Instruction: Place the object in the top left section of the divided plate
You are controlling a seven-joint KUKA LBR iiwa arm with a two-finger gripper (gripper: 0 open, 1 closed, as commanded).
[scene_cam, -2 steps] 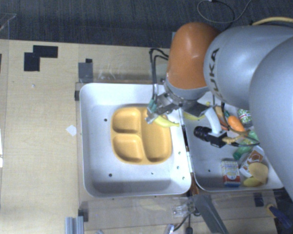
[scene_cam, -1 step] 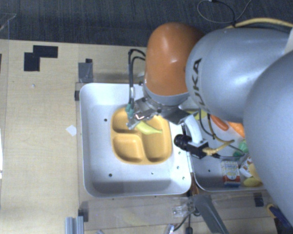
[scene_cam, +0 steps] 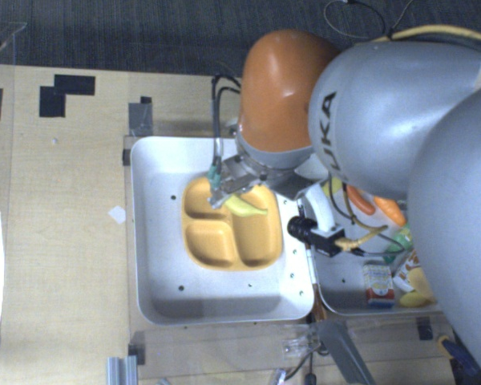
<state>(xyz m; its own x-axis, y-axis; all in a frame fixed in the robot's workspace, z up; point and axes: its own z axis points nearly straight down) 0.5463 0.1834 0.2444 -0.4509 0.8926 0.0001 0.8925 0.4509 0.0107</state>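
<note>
A yellow divided plate (scene_cam: 224, 243) lies in the left white bin (scene_cam: 160, 231). My gripper (scene_cam: 220, 189) hangs over the plate's upper part, at the edge between its top left section and the large right section. A yellow banana-like object (scene_cam: 248, 207) lies just right of the gripper's tip, at the top of the plate's right section. The arm's orange band and grey body cover the plate's far rim. Whether the object is between the fingers is hidden from this angle.
The right bin (scene_cam: 361, 299) holds several small items: an orange carrot-like piece (scene_cam: 385, 209), a yellow item (scene_cam: 417, 287), a green piece (scene_cam: 399, 237) and a small carton (scene_cam: 375, 283). The arm covers much of that bin. Bare bin floor lies left of and below the plate.
</note>
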